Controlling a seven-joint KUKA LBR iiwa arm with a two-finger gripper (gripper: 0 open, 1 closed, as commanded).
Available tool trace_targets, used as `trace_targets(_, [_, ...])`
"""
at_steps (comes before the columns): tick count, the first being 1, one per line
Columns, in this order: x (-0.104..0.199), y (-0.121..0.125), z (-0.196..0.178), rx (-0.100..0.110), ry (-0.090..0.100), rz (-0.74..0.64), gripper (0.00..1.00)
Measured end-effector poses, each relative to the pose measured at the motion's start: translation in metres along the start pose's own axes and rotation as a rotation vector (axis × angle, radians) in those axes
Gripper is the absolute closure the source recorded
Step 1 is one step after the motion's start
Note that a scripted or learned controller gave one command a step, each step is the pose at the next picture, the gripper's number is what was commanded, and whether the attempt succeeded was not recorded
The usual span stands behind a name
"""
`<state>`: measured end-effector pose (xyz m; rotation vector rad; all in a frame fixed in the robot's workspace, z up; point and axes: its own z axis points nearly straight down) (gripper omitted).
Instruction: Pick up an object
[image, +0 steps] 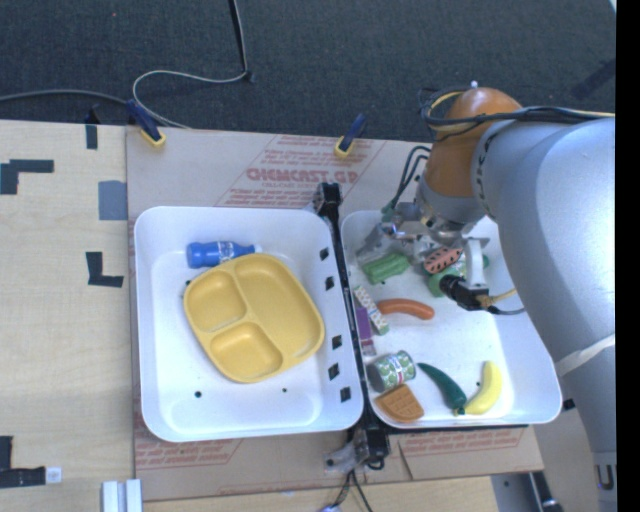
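Note:
My gripper is low over the far part of the right bin, below the orange wrist band. A green block lies just under and in front of it. An orange and pink toy and a small green piece sit right beside it. Nearer the front lie an orange sausage, a purple bar, a tin can, a green pepper, a banana and an orange cracker. I see nothing held in the gripper.
The left bin holds a yellow divided plate and a blue bottle at its far side. A black divider runs between the bins. The grey arm covers the right bin's far right side. Cables lie beyond the bench.

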<state>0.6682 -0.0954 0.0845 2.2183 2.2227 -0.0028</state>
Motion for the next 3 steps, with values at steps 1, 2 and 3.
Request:
trace_targets(1, [0.001, 0.000, -0.010, 0.000, -0.001, -0.001, 1.00])
trace_targets(2, [0.062, -0.176, -0.119, 0.002, 0.003, 0.001, 1.00])
trace_targets(3, [0.062, -0.176, -0.119, 0.002, 0.003, 0.001, 0.00])
